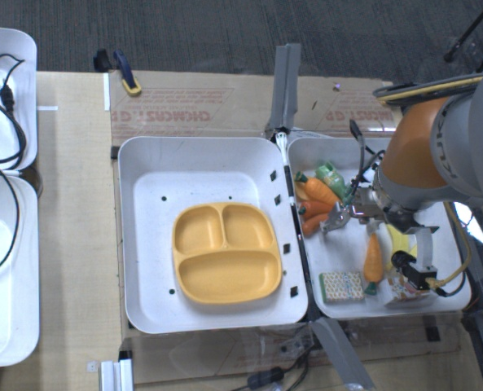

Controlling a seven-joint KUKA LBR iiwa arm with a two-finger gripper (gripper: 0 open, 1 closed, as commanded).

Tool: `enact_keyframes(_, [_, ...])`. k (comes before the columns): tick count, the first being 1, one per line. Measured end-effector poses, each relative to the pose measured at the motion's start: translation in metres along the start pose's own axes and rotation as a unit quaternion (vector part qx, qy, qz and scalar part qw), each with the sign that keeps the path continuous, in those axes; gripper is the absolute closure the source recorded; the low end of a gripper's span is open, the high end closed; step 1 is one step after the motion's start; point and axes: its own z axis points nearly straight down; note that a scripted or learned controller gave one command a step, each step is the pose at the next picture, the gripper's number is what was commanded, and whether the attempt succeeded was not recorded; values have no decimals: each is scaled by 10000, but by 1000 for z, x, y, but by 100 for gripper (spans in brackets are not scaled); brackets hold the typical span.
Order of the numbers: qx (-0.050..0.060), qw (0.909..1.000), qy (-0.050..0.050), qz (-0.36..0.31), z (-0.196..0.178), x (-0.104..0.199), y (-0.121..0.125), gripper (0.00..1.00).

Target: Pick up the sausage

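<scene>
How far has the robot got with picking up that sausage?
Not far, by the look of it. Done: the arm has reached into the right bin. In hand: its hand sits low beside the heap of orange toy food at that bin's left side, with nothing visibly lifted. I cannot pick out the sausage for sure. Left: grasp it and raise it. The yellow tray holds nothing.

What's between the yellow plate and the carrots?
In the camera view, bare white floor of the left bin, then the two bins' touching walls, separate the yellow plate from the carrots.

Arm [436, 149] reaching from right, end effector [339, 218] lowered
</scene>
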Motion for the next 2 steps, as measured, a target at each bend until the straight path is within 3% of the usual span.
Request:
enact_keyframes(1, [10, 10000, -1, 3, -8, -1, 0, 100])
enact_keyframes(2, [11, 10000, -1, 5, -8, -1, 0, 0])
